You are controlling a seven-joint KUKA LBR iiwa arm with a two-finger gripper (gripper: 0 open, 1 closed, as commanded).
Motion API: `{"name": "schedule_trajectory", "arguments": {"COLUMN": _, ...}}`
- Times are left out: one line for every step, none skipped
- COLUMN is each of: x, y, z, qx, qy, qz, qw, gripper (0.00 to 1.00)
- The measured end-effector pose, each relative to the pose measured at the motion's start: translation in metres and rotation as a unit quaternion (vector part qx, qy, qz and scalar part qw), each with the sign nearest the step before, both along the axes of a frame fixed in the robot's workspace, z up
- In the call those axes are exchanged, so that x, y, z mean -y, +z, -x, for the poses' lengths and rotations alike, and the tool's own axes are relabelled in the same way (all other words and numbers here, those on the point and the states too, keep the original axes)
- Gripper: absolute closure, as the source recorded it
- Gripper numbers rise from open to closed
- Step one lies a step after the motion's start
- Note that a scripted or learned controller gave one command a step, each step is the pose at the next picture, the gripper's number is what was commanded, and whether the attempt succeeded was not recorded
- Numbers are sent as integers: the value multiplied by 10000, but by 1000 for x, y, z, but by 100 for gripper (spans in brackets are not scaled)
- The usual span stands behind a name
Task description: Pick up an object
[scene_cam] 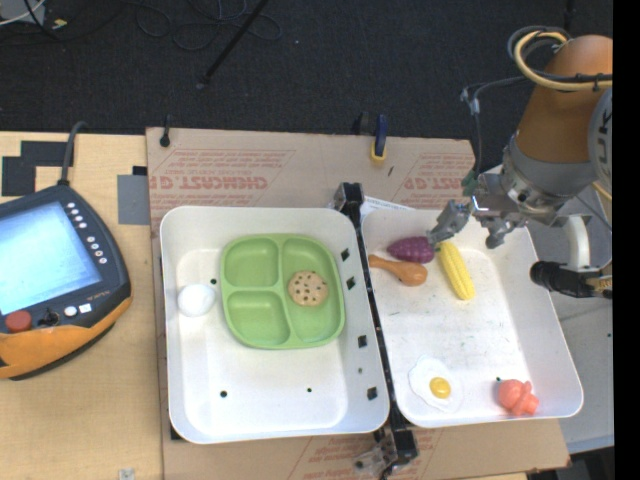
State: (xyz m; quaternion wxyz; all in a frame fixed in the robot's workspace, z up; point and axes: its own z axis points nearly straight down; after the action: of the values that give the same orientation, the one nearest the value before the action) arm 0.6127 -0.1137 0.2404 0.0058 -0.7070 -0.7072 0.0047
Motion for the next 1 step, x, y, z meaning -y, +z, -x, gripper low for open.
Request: {"name": "schedule_trajectory", "arguments": {"x": 0, "y": 8, "z": -2, "qx": 70, "qy": 9, "qz": 8, "qw": 10000, "gripper": 0}}
